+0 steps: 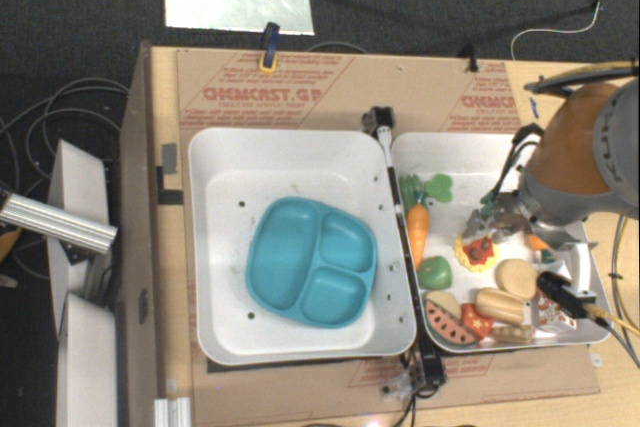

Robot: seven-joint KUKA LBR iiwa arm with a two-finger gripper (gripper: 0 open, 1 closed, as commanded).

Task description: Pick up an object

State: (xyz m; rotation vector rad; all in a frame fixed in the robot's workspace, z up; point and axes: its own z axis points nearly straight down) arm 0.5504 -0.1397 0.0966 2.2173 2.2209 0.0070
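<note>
Over the right bin [445, 150] I hang with my fingers [487, 233] lowered among the toy food, the wrist coming in from the right side of the desk [250, 90]. Whether the fingers are spread or pressed together I cannot tell from this slanted look; the wrist body covers most of them. Nothing shows between them, so I claim no hold.

Closest to me is the yellow and red piece [477, 253], lying just below the fingertips and seemingly touching or nearly so. To its left the carrot [416, 227] lies with its long axis running up and down the bin beside the dividing wall, leaves [425, 186] at the far end. A green round fruit [434, 271] sits below the carrot, and a tan potato-like piece [517, 277] lies lower right of me.

My judgement: the yellow and red piece is the natural target, needing only a short drop. The blue divided plate [310, 261] rests in the left bin [230, 215], well apart.
</note>
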